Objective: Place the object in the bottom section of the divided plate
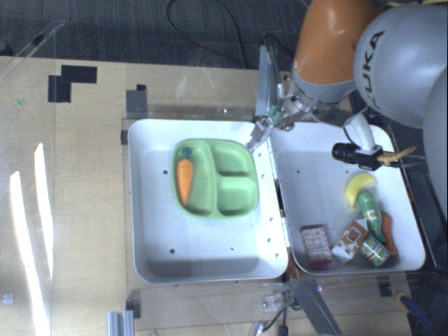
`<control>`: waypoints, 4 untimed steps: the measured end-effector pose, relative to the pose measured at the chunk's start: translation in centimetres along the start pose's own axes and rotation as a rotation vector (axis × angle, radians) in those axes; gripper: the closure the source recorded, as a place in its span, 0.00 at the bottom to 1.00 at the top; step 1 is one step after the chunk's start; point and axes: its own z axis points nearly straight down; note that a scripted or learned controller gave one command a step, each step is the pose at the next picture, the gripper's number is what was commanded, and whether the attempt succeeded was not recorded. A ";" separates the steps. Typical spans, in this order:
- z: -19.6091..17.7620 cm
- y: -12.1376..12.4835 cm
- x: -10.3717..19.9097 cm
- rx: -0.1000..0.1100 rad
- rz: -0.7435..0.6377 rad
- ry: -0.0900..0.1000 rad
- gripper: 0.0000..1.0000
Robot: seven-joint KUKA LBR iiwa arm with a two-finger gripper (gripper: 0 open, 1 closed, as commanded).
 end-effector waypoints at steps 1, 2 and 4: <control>-2.9 -11.9 7.3 -0.001 0.053 0.000 0.00; -1.6 -11.1 8.8 0.002 0.154 0.001 0.00; -4.9 -15.1 1.0 0.000 0.042 -0.001 0.00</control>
